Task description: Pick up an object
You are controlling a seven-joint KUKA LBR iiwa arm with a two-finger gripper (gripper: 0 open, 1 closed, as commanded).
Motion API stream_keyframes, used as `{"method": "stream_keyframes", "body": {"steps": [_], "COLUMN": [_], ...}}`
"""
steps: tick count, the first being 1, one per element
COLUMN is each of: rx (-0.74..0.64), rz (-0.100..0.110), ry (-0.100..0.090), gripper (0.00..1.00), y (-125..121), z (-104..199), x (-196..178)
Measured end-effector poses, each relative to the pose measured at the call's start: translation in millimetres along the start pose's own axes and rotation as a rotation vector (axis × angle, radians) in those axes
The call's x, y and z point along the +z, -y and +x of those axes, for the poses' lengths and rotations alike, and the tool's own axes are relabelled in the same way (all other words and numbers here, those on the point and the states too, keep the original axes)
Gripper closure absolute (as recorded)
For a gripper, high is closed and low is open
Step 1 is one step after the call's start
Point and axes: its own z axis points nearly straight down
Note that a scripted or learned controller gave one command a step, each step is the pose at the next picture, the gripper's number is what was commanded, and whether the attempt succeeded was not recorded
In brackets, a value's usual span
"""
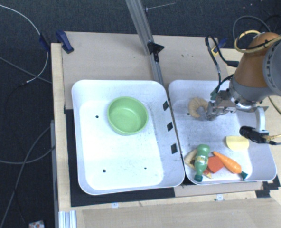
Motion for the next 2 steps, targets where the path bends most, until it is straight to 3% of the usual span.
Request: {"method": "stream_keyframes", "body": {"steps": [2], "rx": [-0.002], "rz": [-0.019], "ry": [0.007], "gripper": [1.00], "y": [-9], "z": [15], "x": [-129]}}
